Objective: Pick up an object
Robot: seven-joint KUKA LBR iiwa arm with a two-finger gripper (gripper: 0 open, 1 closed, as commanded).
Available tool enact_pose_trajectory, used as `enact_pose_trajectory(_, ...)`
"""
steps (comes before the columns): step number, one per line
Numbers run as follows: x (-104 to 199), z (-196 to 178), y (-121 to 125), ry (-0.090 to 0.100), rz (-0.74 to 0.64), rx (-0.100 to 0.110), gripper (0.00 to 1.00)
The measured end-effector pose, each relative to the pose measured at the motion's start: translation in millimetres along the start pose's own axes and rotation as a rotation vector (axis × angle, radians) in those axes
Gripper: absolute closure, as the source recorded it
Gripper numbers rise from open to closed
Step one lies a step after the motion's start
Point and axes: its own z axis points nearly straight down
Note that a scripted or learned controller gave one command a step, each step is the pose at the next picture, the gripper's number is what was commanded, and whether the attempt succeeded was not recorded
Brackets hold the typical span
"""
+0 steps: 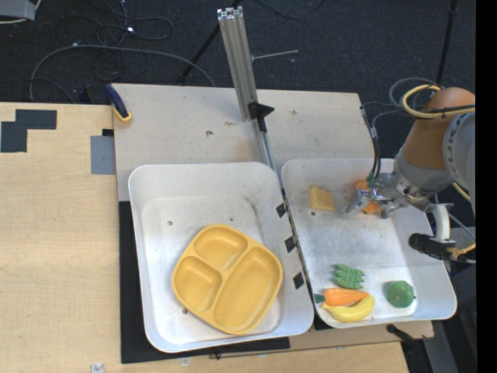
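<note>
The metal gripper [371,201] hung low in the right bin [435,305], closed on a small orange piece [365,186], beside a pale-yellow wedge [321,199].

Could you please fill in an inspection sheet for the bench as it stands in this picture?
Surface: two shallow white bins side by side, left bin and right bin, on a light board.
Job's things: in the right bin, a pale yellow block near the top, an orange item by the gripper; along the bottom edge a green leafy toy, carrot, banana and green round fruit.
Clutter: a yellow divided plate in the left bin.
Grippers: gripper low over the right bin's upper part; grasp unclear.
Cables: black cables on the dark floor behind; yellow loop at the arm.
Surroundings: slanted metal post, wooden table at left.
</note>
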Motion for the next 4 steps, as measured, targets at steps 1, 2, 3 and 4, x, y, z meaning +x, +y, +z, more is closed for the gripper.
enact_pose_trajectory(1, -0.6, -12.9, 0.4, -0.001, -0.001, -0.002, 1.0)
enact_pose_trajectory(2, 4.5, -59.4, -5.0, -0.001, 0.0, -0.008, 1.0)
enact_pose_trajectory(3, -3.4, -119.4, -6.0, -0.003, 0.002, -0.009, 1.0)
enact_pose_trajectory(4, 4.2, -177.8, -9.8, -0.002, -0.001, -0.009, 1.0)
